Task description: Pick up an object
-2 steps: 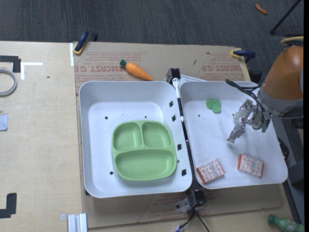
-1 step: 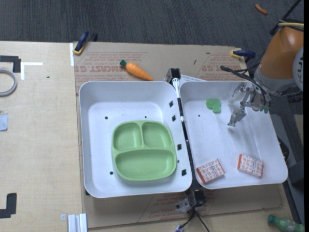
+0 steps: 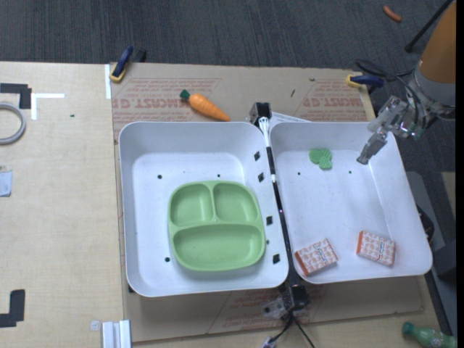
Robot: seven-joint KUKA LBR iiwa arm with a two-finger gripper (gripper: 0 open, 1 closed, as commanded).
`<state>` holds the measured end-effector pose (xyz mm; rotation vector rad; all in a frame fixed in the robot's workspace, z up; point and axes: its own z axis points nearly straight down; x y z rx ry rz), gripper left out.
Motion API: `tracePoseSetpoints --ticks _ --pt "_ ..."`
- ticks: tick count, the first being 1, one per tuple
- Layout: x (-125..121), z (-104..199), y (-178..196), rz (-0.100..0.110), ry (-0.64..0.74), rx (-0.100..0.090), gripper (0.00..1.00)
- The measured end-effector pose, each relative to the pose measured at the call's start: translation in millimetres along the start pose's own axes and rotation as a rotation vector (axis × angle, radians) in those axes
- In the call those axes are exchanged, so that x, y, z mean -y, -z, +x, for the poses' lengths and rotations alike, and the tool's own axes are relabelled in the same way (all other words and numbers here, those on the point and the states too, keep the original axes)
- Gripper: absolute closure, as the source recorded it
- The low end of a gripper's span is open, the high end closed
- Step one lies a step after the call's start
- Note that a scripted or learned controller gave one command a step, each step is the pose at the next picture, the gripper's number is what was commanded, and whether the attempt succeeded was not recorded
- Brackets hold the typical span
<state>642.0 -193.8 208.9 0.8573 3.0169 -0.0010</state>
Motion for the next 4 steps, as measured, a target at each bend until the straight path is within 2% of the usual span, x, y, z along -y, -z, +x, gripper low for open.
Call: tracePoseSetpoints --ticks 1,2,3,4 --pt "18.7 95.0 -34.8 0.000 0.076 -0.004 0.00" --pt "66.7 141.7 -114.6 0.000 0.321 -0.004 0.00" --pt "65.9 140.2 -104.7 -0.002 0.318 0.001 1.00" --pt "65.9 140.2 -104.7 -0.002 0.318 0.001 0.00"
